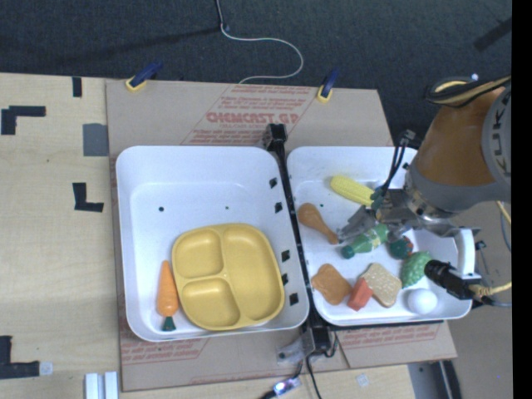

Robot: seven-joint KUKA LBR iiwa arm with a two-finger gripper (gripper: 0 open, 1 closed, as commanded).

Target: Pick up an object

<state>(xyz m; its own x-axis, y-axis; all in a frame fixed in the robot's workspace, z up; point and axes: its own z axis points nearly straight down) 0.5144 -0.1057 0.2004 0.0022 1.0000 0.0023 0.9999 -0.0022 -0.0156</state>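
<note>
The likeliest thing to be picked is the small green piece (pixel 363 243) lying near the middle of the right bin (pixel 332 158), right at the tip of the gripper (pixel 371 221). It looks like moulded toy food — light, stiff, smooth-skinned, so I judge it more apt to slip or skate than to crush. It is small and low against the bin floor; a grip across its narrow middle, with the tips coming down on either side, seems the safest hold. Whether the gripper has anything in it, or how wide it stands, cannot be told: its dark metal parts blur together over the toys.

Just beside the green piece are other toys that could be nudged. The corn (pixel 352 190) lies above it, close to the gripper's upper side, and the drumstick (pixel 317 221) lies to the left, pointing toward the divider. A darker green ball (pixel 401 246) sits just to the right. Lower in the bin are the orange lump (pixel 331 283), the red wedge (pixel 360 293), the bread slice (pixel 384 282), the broccoli (pixel 413 268) and the white egg (pixel 423 301) — a crowded row near the front wall.

The left bin (pixel 199 160) bears a yellow tray (pixel 226 274) with a carrot (pixel 166 294) beside it, well apart from the arm (pixel 460 152).
</note>
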